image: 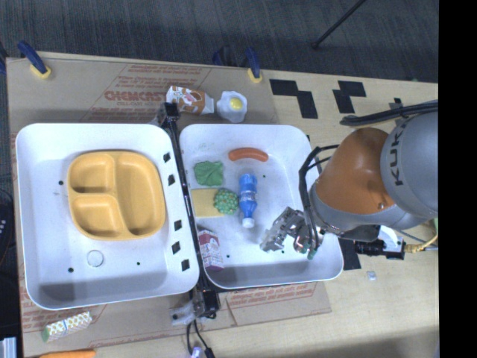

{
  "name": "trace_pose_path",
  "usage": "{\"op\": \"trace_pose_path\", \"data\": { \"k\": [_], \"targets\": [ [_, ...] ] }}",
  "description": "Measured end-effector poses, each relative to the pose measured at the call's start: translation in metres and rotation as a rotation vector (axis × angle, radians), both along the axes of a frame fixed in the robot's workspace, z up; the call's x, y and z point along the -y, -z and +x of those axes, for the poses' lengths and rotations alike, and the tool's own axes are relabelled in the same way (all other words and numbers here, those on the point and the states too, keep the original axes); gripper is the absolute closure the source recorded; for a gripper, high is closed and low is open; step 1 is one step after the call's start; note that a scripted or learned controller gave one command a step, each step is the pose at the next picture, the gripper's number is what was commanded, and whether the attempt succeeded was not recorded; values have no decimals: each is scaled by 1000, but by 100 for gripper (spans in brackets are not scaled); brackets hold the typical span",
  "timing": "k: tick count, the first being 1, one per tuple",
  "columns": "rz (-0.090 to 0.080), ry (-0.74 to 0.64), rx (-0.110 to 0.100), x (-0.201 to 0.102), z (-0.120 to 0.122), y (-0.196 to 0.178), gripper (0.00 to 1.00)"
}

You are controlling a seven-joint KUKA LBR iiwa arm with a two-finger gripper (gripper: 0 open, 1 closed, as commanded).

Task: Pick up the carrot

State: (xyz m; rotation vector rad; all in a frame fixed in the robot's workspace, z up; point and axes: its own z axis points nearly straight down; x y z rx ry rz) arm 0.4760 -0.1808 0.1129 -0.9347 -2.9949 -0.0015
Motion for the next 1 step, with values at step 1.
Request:
{"op": "trace_pose_path", "data": {
  "k": [1],
  "targets": [
    [-3, -65, 4, 31, 1, -84, 100]
  ]
}}
